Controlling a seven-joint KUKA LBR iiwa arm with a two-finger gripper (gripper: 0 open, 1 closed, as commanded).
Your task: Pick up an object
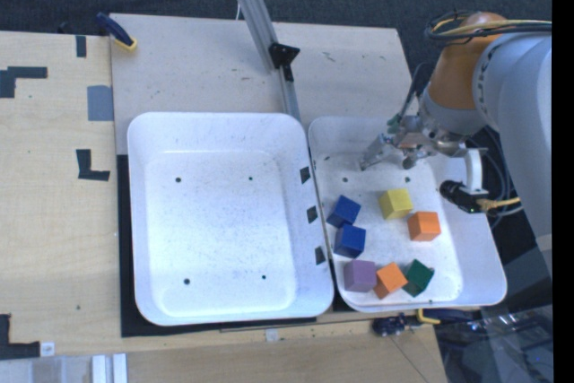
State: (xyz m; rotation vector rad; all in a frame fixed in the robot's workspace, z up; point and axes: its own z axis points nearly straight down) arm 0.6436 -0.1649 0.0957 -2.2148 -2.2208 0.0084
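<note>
The right bin holds several small blocks. A yellow block and an orange block lie near its middle. Two blue blocks sit by its left wall. Along the front lie a purple block, a second orange block and a green block. My gripper hangs over the back part of this bin, beyond the yellow block. Its fingers are spread open and nothing is between them.
The left bin stands beside the right one, their walls touching. A slanted metal pole comes down to the back edge between the bins. A blue and yellow clamp lies at the bench's back left. Cables hang by the right bin's right side.
</note>
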